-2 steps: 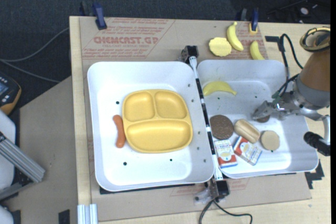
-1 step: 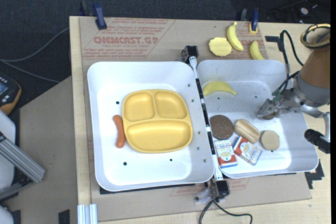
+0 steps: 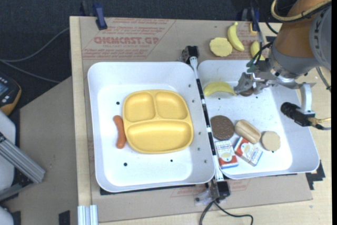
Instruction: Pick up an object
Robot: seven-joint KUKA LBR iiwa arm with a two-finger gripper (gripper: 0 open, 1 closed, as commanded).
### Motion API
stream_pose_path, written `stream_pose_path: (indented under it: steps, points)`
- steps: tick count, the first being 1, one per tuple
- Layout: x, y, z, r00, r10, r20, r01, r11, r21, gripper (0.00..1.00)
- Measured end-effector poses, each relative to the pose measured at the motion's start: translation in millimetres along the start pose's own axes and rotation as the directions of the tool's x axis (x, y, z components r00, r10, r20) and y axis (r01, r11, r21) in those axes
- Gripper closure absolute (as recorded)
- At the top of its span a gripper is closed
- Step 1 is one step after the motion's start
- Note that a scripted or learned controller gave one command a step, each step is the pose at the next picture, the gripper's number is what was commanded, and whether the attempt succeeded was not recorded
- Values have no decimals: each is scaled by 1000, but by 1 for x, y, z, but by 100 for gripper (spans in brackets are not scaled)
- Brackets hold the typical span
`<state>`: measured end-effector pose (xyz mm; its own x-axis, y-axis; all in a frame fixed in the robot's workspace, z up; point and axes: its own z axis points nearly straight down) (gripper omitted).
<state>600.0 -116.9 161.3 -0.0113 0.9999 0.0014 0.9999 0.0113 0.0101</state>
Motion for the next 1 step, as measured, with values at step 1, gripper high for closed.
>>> stream_pose_path:
  steps: [1]
  points:
    - [105,-22,-68,1000,-2,-3,2,1000,1,100]
